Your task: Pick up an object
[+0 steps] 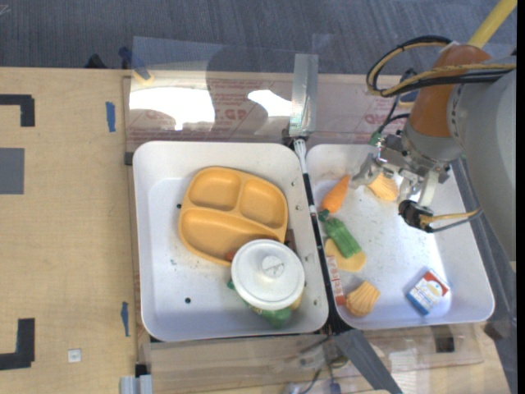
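From my remote seat I look down on a pale wooden worktop with dark grey carpet beyond its far edge and a clear plastic sheet standing behind the two shallow white bins. The left bin holds a yellow divided plate, and a white lidded cup with a green base sits against the plate's near edge, overlapping it. In the right bin I count several small toys: an orange carrot lying near the dividing wall, a green piece just below it touching a pale yellow piece, a ridged orange-yellow piece near the front rim, and a small blue, white and red carton toward the front right corner, well apart from the rest. The arm comes in from the right, its orange band above the wrist, and the jaws hang over the far part of the right bin. A pale yellow object lies right at the fingertips, beside the carrot; the jaws look spread on either side of it, though the metal parts blur together here and I cannot tell whether they touch it. A yellow cable trails from the wrist toward the bin's right wall.
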Tool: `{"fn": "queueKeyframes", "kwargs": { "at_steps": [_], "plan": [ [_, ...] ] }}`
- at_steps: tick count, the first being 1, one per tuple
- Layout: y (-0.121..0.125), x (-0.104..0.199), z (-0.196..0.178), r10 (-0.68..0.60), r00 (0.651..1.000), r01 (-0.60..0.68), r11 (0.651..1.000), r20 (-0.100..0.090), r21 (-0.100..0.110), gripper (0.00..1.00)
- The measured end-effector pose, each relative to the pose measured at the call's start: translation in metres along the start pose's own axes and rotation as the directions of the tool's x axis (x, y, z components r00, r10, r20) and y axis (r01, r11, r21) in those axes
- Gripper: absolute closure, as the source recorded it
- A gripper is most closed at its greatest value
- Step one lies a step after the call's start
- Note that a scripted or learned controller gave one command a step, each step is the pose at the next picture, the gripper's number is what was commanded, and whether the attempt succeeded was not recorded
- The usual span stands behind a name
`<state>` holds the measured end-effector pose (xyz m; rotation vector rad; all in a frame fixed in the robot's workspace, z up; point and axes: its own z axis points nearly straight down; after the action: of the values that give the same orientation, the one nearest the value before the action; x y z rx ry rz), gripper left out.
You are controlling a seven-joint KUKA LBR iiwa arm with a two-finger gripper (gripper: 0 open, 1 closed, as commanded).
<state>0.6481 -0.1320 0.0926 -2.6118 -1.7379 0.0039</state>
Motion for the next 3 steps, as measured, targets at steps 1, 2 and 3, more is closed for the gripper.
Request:
{"fn": "queueKeyframes", "kwargs": {
  "at_steps": [1,2,3],
  "plan": [
    [-0.070,-0.012,0.006,-0.072,0.997,0.072,0.997,0.000,-0.008,0.00],
    [-0.038,-0.001,0.005,-0.464,0.886,0.464,0.886,0.005,-0.011,0.00],
    [-0.022,0.011,0.003,-0.682,0.731,0.682,0.731,0.021,0.005,0.00]
  ]
}}
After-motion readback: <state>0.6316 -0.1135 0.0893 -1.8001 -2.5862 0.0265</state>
